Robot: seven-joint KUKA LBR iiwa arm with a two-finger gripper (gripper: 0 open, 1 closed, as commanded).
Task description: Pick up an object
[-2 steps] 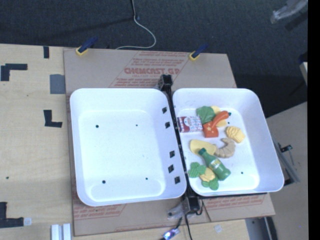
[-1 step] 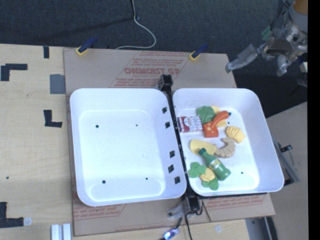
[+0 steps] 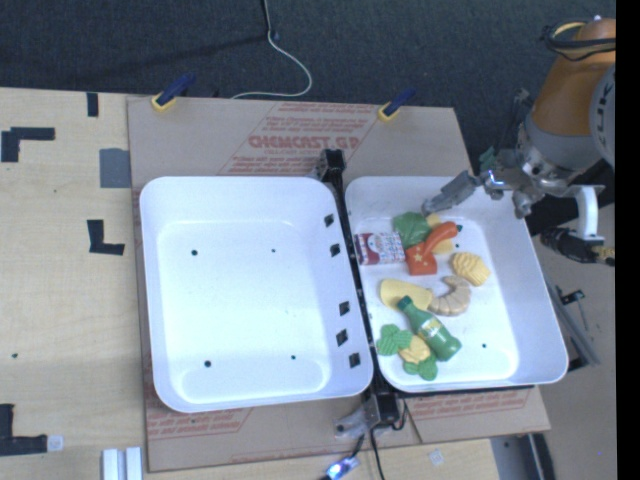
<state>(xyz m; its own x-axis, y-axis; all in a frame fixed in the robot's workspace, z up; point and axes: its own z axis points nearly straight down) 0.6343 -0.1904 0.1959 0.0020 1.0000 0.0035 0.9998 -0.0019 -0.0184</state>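
The right bin [image 3: 520, 353] holds a heap of toy foods. Among them are a green leafy piece [image 3: 409, 226], an orange carrot [image 3: 441, 236], a red block [image 3: 421, 262], a yellow corn cob [image 3: 470, 267], a red and white packet [image 3: 379, 248], a yellow banana [image 3: 401, 291], a tan croissant [image 3: 455, 298] and a green bottle [image 3: 431, 331]. My gripper [image 3: 438, 201] reaches in from the right over the bin's far edge, just above the green leafy piece and the carrot. Nothing shows in its grasp.
The left bin [image 3: 240, 288] sits beside the right one on a cardboard sheet [image 3: 300, 138]. Black clips [image 3: 345, 308] run along the shared wall. A white cable [image 3: 285, 53] lies at the back, and the arm's orange band [image 3: 580, 43] is at the upper right.
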